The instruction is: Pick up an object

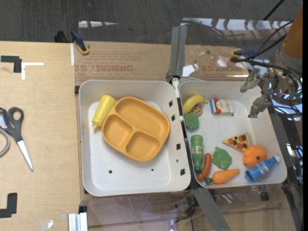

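Note:
The right bin (279, 129) holds several toy foods: a banana (194, 102), a green textured piece (191, 121), a small red-and-white carton (222, 106), a pizza slice (237, 141), an orange (254, 154), a blue bottle (261, 168), a carrot (224, 176), a green leaf (222, 158), a green can (197, 150) and a sausage (206, 164). My gripper (248, 101) hangs over that bin's far right corner, right of the carton. It is open, and nothing sits between its fingers.
The left bin (91, 167) carries a yellow divided plate (135, 128) with a yellow squeeze bottle (103, 110) beside it. Scissors (17, 134) lie on the wooden bench at the left. Cables hang around the arm at the right edge.

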`<state>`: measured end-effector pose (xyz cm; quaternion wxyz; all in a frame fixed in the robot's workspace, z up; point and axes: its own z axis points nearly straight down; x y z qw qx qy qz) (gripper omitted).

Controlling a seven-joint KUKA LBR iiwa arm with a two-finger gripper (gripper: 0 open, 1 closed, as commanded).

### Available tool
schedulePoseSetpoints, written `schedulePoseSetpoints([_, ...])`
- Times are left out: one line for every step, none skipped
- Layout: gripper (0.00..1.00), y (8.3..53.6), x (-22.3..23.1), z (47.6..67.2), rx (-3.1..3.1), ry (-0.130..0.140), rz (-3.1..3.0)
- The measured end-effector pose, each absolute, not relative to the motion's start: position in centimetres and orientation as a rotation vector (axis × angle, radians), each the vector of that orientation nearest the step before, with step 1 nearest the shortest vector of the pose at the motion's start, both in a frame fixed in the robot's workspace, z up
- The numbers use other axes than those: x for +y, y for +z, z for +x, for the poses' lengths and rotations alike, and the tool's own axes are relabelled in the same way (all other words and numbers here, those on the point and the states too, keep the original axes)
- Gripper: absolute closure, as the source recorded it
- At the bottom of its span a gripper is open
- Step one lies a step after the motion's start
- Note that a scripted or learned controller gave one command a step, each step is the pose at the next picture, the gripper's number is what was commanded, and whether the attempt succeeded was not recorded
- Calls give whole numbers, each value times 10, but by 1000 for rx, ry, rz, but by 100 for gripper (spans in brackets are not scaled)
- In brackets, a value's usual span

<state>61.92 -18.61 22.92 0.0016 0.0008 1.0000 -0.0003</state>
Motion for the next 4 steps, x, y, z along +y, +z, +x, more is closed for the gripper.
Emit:
schedulePoseSetpoints([0,119,-167,568,3139,-1,-8])
schedulePoseSetpoints([0,97,-211,518,3126,-5,157])
schedulePoseSetpoints([0,100,-160,491,3104,-9,121])
schedulePoseSetpoints([0,93,-143,566,3101,-1,467])
